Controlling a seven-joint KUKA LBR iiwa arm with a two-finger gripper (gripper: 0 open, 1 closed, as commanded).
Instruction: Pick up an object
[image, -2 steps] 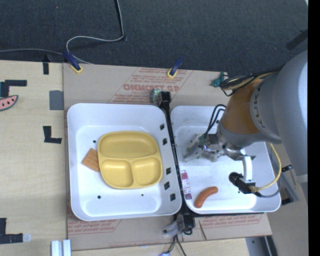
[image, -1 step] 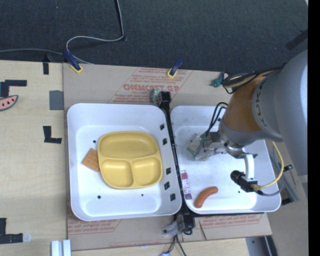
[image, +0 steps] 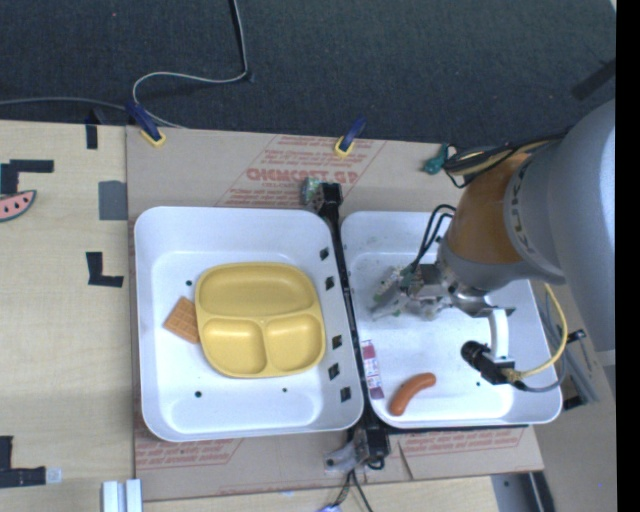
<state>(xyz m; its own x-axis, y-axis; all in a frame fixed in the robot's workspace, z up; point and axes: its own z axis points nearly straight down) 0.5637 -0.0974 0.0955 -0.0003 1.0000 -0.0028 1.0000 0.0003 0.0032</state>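
On your table (image: 70, 330) two bins sit side by side. In the left bin (image: 160, 400) a divided plate (image: 260, 318) lies in the middle, with a cracker (image: 182, 320) tucked at its left edge. In the right bin (image: 440, 410) a sausage (image: 411, 392) lies near the front wall. The arm (image: 545, 215) reaches in from the right, and its hand (image: 395, 295) sits over that bin's far left part.

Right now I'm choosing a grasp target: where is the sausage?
The sausage lies in the right bin, near its front edge, below the hand and right of the divider between bins.
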